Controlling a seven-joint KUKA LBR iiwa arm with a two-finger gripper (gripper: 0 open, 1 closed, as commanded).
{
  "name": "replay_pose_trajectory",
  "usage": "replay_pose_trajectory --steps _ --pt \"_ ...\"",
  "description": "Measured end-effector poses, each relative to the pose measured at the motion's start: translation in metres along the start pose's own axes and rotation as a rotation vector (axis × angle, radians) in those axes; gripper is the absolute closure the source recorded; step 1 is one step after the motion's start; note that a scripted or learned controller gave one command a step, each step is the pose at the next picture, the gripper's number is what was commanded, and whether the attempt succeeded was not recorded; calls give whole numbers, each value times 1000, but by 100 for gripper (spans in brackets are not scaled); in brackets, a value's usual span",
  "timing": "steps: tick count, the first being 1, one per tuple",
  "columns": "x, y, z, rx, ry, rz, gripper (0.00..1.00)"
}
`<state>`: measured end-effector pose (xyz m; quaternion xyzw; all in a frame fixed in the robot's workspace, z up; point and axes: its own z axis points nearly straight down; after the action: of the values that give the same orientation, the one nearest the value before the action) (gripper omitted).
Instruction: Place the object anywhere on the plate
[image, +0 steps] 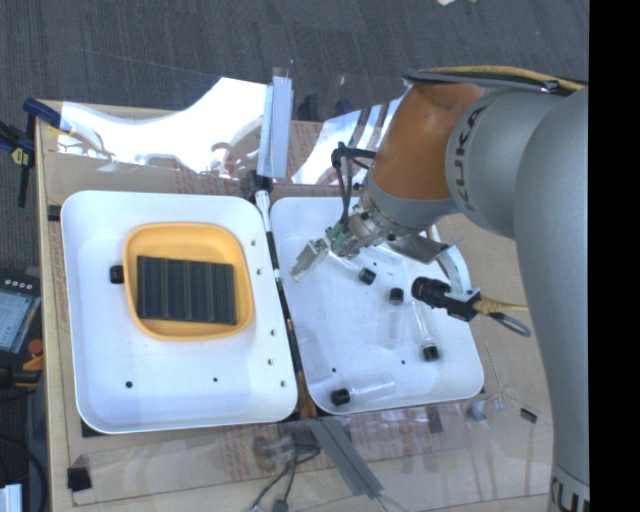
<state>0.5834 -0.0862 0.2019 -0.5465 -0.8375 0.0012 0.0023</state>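
Dark grey ribbed floor (150, 40) behind and left of bench. Brown bench top (200, 455) carrying two white bins: left bin (85, 390), right bin (455, 375), touching along a centre seam. Crinkled clear sheeting (170, 125) at back edge, strong glare. Cables (285, 480) at front.

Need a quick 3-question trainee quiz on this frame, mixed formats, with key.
1. True or false: the yellow plate lies in the right bin.
2. The dark ridged block rests on: A) the plate B) the bench C) the right bin's floor.
3. Fill in: the gripper hangs over the ___ bin.

Key: 1 false, it lies in the left bin. 2 A. 3 right.
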Motion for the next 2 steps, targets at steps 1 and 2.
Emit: replay_pose_trajectory --steps 1,2 --pt "2 2 -27 -4 -3 -47 0" --pt "-15 20 -66 -5 -5 -333 0"
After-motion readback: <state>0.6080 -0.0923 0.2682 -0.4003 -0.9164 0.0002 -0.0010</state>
